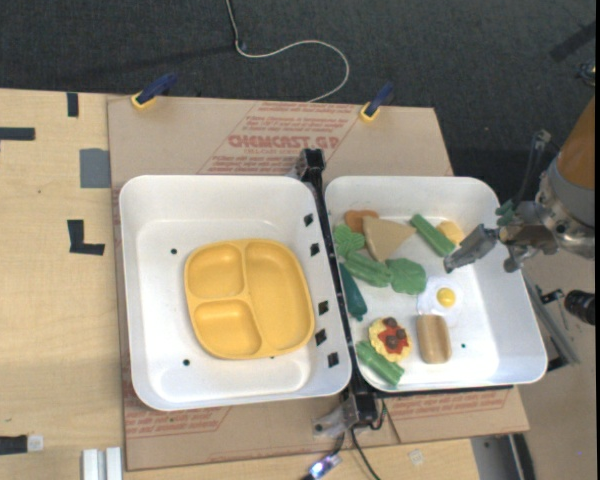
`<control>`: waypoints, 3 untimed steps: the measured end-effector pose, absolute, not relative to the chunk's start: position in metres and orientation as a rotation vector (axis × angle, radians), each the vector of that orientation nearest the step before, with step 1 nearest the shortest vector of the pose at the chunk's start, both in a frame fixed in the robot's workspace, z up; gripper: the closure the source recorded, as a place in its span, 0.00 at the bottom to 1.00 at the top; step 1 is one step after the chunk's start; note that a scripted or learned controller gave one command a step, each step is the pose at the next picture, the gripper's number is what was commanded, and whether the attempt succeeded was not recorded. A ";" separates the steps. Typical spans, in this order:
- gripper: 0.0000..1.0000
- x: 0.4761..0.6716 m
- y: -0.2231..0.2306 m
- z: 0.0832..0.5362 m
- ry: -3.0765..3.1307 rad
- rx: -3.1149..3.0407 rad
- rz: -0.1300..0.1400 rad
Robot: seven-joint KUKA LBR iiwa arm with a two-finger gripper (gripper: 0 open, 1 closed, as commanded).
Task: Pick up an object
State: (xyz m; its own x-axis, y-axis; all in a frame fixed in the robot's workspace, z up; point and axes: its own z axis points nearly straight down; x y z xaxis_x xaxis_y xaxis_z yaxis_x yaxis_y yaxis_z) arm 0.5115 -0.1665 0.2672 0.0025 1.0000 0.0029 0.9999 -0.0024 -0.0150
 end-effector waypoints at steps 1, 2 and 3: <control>0.00 0.513 -0.166 0.273 -2.220 -2.218 0.005; 0.00 0.503 -0.165 0.220 -2.216 -2.215 0.008; 0.00 0.495 -0.159 0.169 -2.216 -2.214 0.008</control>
